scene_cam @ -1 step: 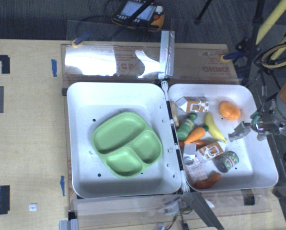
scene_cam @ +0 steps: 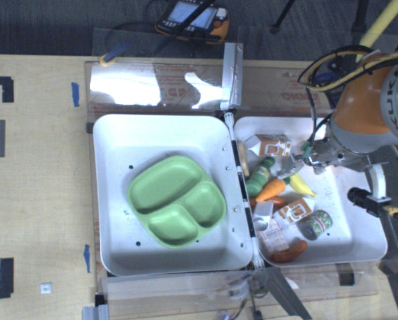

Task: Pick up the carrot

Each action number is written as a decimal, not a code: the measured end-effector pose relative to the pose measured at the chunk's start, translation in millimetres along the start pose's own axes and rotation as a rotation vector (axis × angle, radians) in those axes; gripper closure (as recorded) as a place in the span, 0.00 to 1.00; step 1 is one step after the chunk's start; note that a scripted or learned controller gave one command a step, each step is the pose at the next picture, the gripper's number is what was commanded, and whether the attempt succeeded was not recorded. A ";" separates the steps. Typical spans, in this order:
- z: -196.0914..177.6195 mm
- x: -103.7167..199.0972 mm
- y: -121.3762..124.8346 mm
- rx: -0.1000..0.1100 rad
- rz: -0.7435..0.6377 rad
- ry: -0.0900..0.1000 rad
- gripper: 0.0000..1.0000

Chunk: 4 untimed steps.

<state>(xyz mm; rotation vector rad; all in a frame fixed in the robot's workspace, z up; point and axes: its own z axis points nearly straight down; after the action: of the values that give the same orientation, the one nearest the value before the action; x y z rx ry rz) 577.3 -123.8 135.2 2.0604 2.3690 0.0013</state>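
**Reaching over the right bin, the carrot lying below me**

I am reaching in from the right side, and my grey arm (scene_cam: pixel 369 112) with its orange band is hanging over the right bin (scene_cam: pixel 362 242); my gripper (scene_cam: pixel 304 157) is sitting low over the top middle of that bin, just above the pile of toy food; I am not able to tell how it is set, because it is small and dark against the clutter.

The carrot (scene_cam: pixel 273 189) is lying in the right bin, close to the wall between the two bins; it is lying flat and slanted, with its fat end pointing up and to the right; it is just below and to the left of my gripper, near it, and I cannot tell if they are touching.

A green bottle (scene_cam: pixel 260 175) is lying right next to the carrot on its upper left; a yellow banana (scene_cam: pixel 301 185) is lying just to the right of the carrot; a small brown box (scene_cam: pixel 272 145) is sitting above them near the top wall; another little box (scene_cam: pixel 295 211) is lying below the carrot; a dark round can (scene_cam: pixel 317 224) is lying lower right of that; a red sausage (scene_cam: pixel 289 250) is lying near the bottom wall.

The left bin (scene_cam: pixel 112 179) is holding a green plate (scene_cam: pixel 177 201) with three parts; both bins are sitting side by side on the tabletop (scene_cam: pixel 39 179).
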 end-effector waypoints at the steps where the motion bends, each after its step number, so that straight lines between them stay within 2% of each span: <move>1: 48.5 17.3 -9.6 -0.003 0.136 -0.001 0.00; 2: 48.0 31.6 -36.2 -0.004 0.256 0.001 0.00; 3: 37.7 30.2 -35.4 -0.007 0.259 -0.001 1.00; 4: -49.3 103.6 -62.2 0.001 -0.175 0.001 1.00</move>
<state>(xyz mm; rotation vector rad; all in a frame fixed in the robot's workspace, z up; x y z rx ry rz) 501.2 -29.8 184.2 1.8461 2.5409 0.0009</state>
